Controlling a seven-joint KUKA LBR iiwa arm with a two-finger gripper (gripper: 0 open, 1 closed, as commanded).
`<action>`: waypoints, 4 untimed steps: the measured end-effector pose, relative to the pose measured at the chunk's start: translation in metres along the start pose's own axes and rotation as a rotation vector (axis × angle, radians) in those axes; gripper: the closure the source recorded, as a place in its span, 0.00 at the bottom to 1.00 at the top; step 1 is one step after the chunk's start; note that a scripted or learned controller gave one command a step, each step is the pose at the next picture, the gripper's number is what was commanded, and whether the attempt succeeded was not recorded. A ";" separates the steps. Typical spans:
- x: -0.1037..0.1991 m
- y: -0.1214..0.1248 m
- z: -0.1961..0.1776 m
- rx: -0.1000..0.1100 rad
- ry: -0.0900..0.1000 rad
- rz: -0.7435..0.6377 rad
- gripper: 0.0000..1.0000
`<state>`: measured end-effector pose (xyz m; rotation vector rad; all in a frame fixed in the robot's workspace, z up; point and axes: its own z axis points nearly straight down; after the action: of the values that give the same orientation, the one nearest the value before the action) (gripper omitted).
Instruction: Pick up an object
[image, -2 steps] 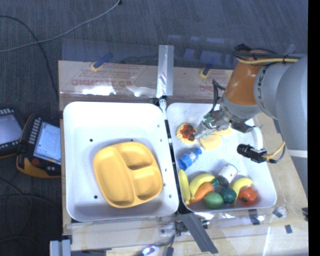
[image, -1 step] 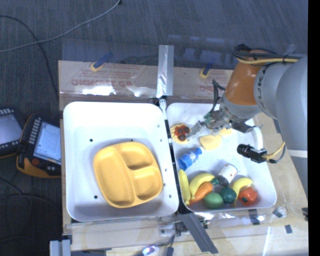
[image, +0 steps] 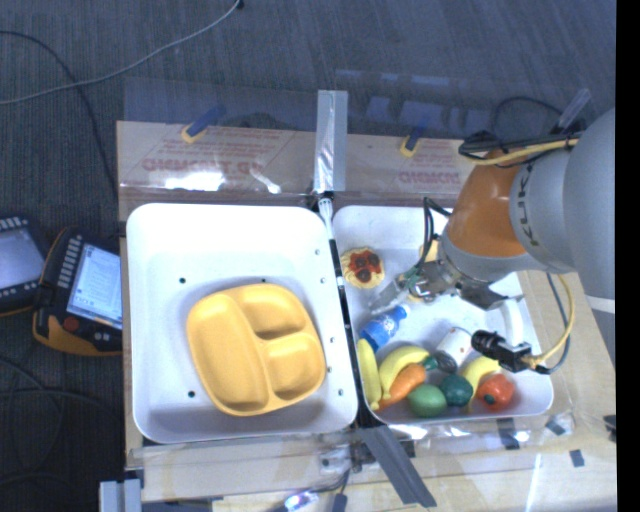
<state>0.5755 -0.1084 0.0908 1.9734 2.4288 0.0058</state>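
The grey arm (image: 560, 200) reaches into the right bin (image: 385, 228), and the left bin (image: 160, 260) holds a yellow plate (image: 255, 345). Nothing looks lifted, so the pick seems not yet done. The gripper (image: 415, 283) sits low in the right bin, open or closed I cannot tell, with a blue bottle (image: 383, 325) just below it and a small tart (image: 362, 266) just to its left.

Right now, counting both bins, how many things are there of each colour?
Yellow: 4, tray, two long pieces, small piece
Yellow with red: 1, pastry toy
Blue: 1, bottle
Orange: 1, carrot
Green: 2, light piece, dark piece
Red: 1, tomato
White: 1, cylinder
Total: 11
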 end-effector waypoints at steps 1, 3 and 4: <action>0.002 0.002 -0.010 -0.003 0.005 -0.001 1.00; 0.008 -0.008 0.000 -0.004 -0.003 -0.080 0.00; 0.010 -0.006 -0.010 -0.006 0.002 -0.081 1.00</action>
<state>0.5670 -0.1001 0.1007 1.8727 2.5046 0.0143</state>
